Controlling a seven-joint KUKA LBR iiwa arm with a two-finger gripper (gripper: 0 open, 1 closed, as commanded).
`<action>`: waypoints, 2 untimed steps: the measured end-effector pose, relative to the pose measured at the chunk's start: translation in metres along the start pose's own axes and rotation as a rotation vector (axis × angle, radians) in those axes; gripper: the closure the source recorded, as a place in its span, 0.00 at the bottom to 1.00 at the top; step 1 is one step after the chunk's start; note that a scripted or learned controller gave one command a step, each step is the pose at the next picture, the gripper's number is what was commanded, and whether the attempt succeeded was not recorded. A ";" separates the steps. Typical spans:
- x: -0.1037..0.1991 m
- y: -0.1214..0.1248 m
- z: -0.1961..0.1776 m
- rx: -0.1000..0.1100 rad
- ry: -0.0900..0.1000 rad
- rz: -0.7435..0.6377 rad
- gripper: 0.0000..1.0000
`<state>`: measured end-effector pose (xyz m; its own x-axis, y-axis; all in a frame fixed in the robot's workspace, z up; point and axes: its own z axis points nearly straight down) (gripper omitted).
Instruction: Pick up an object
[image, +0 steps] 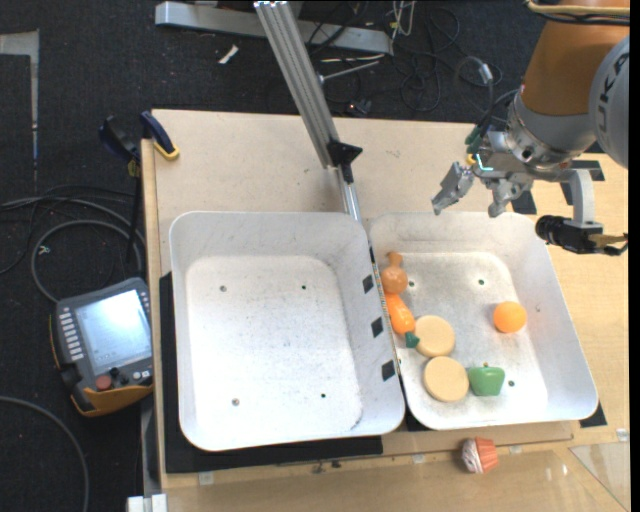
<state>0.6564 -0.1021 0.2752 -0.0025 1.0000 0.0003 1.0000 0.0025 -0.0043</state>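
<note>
My gripper (474, 195) hangs above the far edge of the right bin (560, 330), its two fingers spread apart with nothing between them. Below it in that bin lie an orange ball (510, 317), a green pepper-like toy (487, 380), two tan round discs (434, 335) (445, 379), an orange carrot (401, 316) and a small brown-orange piece (394, 275) near the left wall. All of these rest on the bin floor, well apart from the gripper.
The left bin (200, 330) sits beside the right one. A slanted metal pole (305, 85) crosses the bench's back. A pink-orange object (479, 455) lies on the bench in front of the right bin. A teach pendant (105, 345) sits at the left.
</note>
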 end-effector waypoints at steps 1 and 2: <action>0.000 0.001 -0.003 -0.004 -0.001 -0.001 0.00; 0.008 0.006 0.056 0.001 0.000 -0.001 0.00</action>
<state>0.6619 -0.0941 0.2191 -0.0035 1.0000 0.0002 1.0000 0.0035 -0.0056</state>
